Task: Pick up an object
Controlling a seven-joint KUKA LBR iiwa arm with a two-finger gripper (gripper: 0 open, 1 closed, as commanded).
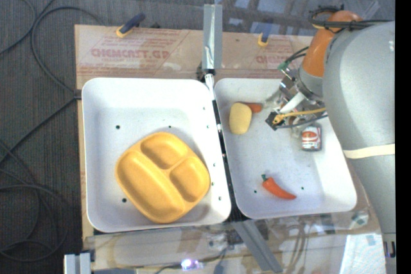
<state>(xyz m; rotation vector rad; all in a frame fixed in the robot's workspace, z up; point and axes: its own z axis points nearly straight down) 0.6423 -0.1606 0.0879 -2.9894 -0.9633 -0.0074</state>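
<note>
The pincer (pixel 277 117) hung low in the right bin (pixel 334 202); whether it was released or clenched I could not tell. The potato (pixel 240 118) lay just to its left, long axis running up-down in the view. A can (pixel 311 138) stood just beside it, lower right.

Faint mirrored lettering, perhaps, on cardboard (pixel 138 54)

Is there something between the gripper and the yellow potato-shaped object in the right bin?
Nothing visible blocks it. The gripper hangs just right of the yellow object, with bare bin floor between; a small orange piece lies slightly above that line.
</note>
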